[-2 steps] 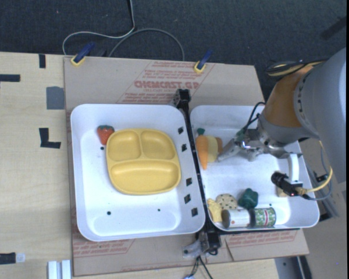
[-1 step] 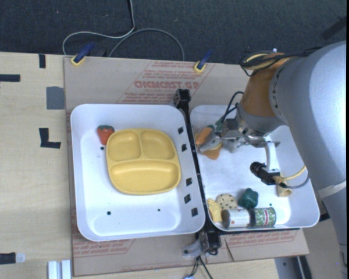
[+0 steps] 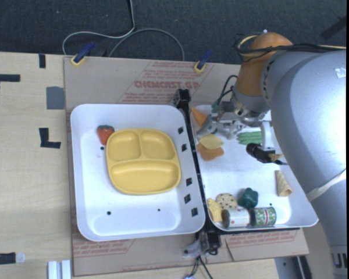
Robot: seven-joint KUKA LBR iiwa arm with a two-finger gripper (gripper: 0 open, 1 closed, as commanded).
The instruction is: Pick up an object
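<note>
We see a pale yellow piece [image 3: 210,141] atop an orange piece [image 3: 211,151] in the right bin [image 3: 296,217] — the gripper [image 3: 221,121] hangs just above them. We cannot tell its state. A yellow divided tray [image 3: 143,160] occupies the left bin [image 3: 87,156].

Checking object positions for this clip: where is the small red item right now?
The small red item lies in the left bin, near its upper left corner, touching the upper left edge of the yellow divided plate.
</note>
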